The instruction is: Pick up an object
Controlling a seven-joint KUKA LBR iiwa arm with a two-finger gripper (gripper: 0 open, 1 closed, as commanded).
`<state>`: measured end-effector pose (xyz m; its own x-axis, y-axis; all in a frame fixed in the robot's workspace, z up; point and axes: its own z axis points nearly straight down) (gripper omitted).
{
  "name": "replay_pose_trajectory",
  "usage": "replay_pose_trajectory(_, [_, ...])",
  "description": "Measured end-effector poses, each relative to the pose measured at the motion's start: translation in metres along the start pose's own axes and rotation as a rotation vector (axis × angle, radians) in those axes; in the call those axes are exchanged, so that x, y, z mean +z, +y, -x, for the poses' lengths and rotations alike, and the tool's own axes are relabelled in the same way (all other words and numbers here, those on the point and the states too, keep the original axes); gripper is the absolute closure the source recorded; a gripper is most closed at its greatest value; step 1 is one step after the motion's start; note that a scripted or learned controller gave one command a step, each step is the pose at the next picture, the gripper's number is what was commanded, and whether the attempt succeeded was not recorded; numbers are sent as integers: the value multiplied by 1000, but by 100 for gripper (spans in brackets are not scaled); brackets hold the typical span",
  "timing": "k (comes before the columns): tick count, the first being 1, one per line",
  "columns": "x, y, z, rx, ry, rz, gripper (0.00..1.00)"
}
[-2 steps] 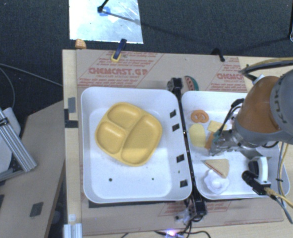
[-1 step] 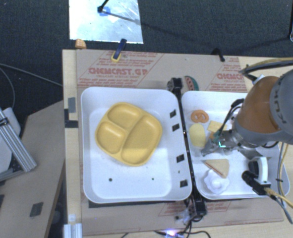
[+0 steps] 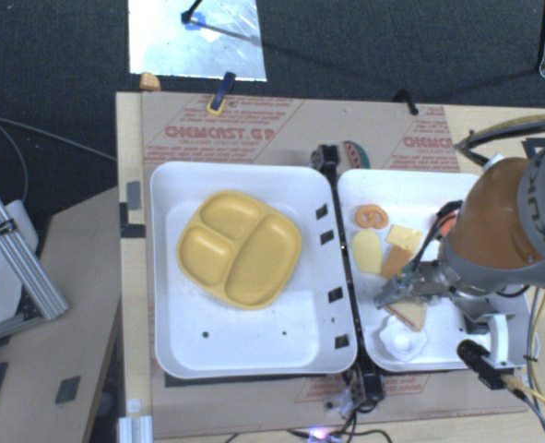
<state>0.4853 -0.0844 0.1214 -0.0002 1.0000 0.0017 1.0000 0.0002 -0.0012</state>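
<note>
Yellow divided tray [image 3: 240, 248] fills my left bin [image 3: 171, 340]. Gripper [image 3: 403, 289] crowded: toast slice [image 3: 408, 315] at 6 o'clock, cheese wedge [image 3: 368, 251] at 10. Jaw state: I cannot tell.

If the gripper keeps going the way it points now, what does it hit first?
Probably the tan toast-like piece right under the gripper in the right bin, though depth is hard to judge from above.

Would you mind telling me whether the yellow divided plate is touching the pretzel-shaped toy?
Apart. The camera view shows the yellow divided plate in the left bin and the pretzel-shaped toy in the right bin, with the bin walls between them.
</note>
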Motion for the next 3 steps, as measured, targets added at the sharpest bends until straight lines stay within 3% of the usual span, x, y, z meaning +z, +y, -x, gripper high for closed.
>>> replay_pose_trajectory(1, [29, 52, -2, -5, -2, 5, 0])
replay_pose_trajectory(2, [-40, 60, 52, 3, -6, 10, 0])
replay_pose_trajectory(3, [40, 117, 24, -7, -2, 5, 0])
